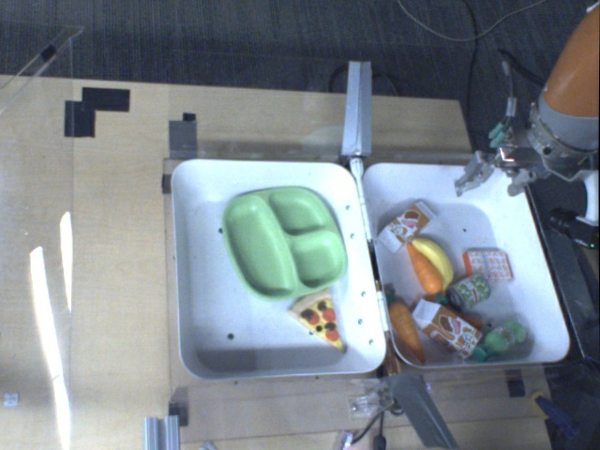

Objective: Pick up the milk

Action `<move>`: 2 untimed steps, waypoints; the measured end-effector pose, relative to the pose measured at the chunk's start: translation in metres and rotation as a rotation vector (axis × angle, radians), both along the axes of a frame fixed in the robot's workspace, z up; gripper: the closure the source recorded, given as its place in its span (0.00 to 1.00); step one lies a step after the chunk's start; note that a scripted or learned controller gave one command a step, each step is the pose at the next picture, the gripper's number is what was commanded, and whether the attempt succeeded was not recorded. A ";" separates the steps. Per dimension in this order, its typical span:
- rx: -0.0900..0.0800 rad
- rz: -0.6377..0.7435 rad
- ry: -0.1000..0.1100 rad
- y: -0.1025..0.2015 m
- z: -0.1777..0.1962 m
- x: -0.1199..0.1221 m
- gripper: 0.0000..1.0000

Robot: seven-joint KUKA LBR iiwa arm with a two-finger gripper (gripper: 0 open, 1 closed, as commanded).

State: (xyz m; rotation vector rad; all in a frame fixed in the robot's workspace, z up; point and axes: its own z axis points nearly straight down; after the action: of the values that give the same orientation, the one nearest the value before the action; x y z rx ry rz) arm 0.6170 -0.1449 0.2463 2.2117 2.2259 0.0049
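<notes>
The jaws stand spread apart with nothing between them. The gripper (489, 182) hangs up and to the right of the banana (435, 251), over the far edge of the right bin (548, 279). Above it sit the grey wrist and the orange band of the arm (574, 92).

The milk (405, 228) I take to be the small red, white and brown carton lying just up and left of the banana, close to it and possibly touching. A second carton (451, 327) of similar colours lies below and slightly right of the banana, so the labels are too small to be sure which one is the milk. The nearer one looks the likelier.

The step in hand is the approach, and nothing is grasped yet. To do it well, the gripper should travel toward the banana's upper-left side and centre over the carton before it descends. The carton lies tilted, so the wrist likely needs turning until the fingers straddle its narrow width rather than its length. The banana and the orange carrot (425, 272) pressed against the banana's lower left crowd one side of the carton. The finger on that side risks landing on fruit or nudging the carton away. A straight drop with the jaws kept wide until both fingers sit beside the carton seems safest.
</notes>
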 end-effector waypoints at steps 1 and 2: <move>0.000 0.006 -0.006 0.001 0.012 0.002 1.00; 0.000 0.006 -0.006 0.001 0.012 0.002 0.00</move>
State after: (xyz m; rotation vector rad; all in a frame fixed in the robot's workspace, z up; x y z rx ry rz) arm 0.6189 -0.1436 0.2584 2.2019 2.2290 0.0116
